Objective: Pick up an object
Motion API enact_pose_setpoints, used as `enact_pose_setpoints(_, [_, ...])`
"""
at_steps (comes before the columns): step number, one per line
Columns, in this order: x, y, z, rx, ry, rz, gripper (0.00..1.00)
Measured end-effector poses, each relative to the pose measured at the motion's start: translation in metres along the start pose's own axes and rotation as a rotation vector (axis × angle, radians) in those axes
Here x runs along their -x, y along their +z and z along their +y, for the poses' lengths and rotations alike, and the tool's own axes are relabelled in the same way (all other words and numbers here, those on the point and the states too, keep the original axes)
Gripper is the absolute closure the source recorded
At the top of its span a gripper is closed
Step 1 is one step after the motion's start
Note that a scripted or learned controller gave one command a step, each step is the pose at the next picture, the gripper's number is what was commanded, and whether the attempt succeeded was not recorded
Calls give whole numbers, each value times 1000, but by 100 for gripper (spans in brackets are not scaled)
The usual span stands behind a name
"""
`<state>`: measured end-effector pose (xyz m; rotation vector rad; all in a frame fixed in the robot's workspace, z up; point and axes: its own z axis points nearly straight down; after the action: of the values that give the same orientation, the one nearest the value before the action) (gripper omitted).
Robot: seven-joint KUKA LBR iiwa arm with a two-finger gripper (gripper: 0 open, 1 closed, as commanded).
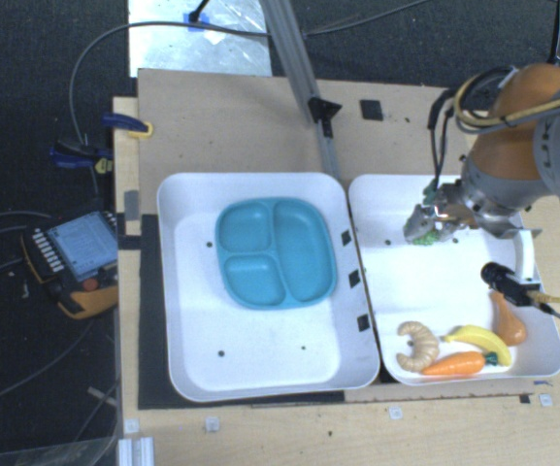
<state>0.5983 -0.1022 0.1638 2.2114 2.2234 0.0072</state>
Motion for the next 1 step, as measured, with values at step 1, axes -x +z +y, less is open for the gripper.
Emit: enact_pose_setpoints(1, [-5,-59,-6,-1,-1,0,100])
